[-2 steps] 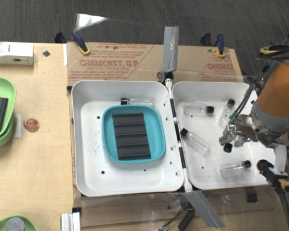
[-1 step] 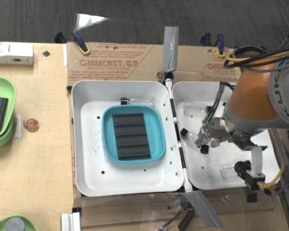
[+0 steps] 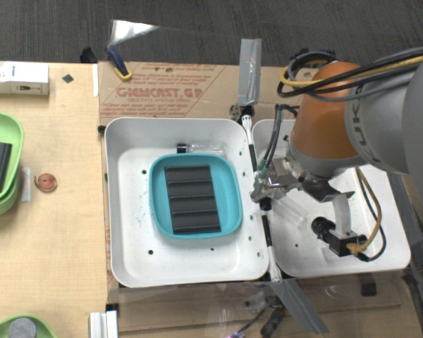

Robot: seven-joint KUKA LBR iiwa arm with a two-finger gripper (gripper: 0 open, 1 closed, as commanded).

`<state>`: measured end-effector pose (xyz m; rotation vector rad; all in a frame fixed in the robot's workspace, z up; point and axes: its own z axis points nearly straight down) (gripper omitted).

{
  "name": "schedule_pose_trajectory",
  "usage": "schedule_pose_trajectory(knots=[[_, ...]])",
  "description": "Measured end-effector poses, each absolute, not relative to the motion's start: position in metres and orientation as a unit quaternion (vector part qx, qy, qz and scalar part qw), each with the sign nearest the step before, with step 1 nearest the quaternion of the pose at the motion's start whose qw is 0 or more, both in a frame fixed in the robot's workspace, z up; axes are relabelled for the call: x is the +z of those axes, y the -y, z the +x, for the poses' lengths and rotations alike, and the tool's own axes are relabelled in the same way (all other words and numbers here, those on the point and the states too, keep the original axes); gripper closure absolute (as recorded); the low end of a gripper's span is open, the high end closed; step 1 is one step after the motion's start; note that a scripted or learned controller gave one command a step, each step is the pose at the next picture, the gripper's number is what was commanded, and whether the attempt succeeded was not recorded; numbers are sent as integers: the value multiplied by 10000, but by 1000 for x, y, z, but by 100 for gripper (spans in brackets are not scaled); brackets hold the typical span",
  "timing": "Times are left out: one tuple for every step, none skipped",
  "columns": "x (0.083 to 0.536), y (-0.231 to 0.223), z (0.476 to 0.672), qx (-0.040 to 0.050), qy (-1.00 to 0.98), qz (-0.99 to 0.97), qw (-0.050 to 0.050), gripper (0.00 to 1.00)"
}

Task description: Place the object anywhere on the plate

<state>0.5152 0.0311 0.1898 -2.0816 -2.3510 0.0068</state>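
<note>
Plate (image 3: 196, 196), teal, in left bin (image 3: 127, 210), well left of gripper (image 3: 268, 185); grip state we can't tell. Step: prob. pick/transfer. Next: move w/ object over plate.

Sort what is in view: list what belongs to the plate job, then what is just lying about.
Job:
teal square plastic plate
dark ribbed rectangular block lying on it
robot's hand

Lying about:
green plastic tray
small copper-coloured disc
printed cardboard sheet
</note>
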Motion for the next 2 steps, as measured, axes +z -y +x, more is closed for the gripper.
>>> schedule_pose_trajectory(knots=[[182, -117, 553, 24, 7932, -6090, 5, 100], [182, -117, 553, 24, 7931, -6091, 5, 0]])
